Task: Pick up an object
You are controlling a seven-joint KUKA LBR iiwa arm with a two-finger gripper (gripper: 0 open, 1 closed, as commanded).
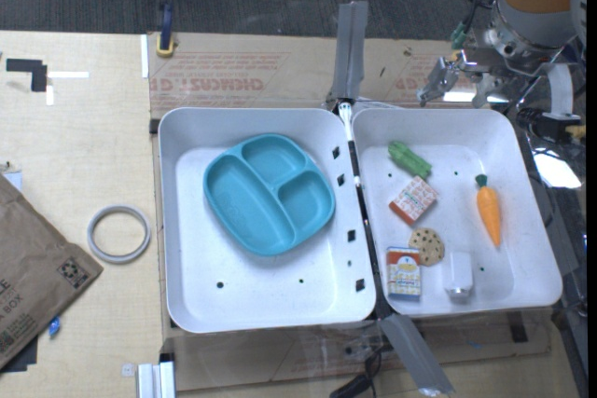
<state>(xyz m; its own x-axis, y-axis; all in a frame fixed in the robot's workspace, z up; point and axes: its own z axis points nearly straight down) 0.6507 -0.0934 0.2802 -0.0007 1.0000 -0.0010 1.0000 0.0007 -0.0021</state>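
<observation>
End effector [464, 77] hovers over far edge of right bin [522, 144], grip state can't tell, nothing seen between fingers; carrot [490, 211], green veg [409, 158], cookie [427, 245] + boxes lie in right bin, blue plate [269, 193] in left bin [187, 228].

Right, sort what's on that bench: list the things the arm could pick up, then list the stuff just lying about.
For the job:
claw, above the right bin's far edge
green piece
carrot
red-and-white box
cookie
small carton
white block
blue divided plate, left bin

Lying about:
tape ring
cardboard box
blue clamp
</observation>
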